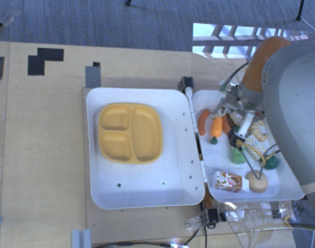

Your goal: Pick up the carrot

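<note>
We had the carrot (216, 127) upper-left in the right bin (289, 190), beside a red sausage-like piece (203, 122). Gripper (235, 119) sat just right of it; grip state unreadable. Looked light, rigid, slick plastic; we'd pinch mid-body across its width.

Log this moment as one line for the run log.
tool: over right bin, by carrot | carrot: lying in bin | grasp: not confirmed | tray: left bin

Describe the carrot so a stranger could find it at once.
Look in the right bin, near its upper left. The carrot lies beside a reddish sausage-shaped piece, which is nearer the divider. The carrot is brighter orange and tapers to a small green tip at its lower end.
</note>
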`<action>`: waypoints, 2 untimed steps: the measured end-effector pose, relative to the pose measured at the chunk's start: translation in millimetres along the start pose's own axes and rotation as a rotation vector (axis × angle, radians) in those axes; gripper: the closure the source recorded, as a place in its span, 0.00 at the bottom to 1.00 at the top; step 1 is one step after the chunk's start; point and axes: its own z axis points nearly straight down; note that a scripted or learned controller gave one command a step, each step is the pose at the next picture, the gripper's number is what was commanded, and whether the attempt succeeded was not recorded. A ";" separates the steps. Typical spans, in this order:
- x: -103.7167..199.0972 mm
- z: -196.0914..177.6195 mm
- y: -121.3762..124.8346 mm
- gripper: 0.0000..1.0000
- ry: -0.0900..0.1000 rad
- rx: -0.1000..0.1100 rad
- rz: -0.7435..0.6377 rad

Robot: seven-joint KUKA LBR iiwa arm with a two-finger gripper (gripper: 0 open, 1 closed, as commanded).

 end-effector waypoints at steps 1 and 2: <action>3.1 -15.3 3.1 1.00 0.003 -0.011 -0.018; 78.1 -102.4 -9.0 1.00 0.005 -0.002 0.259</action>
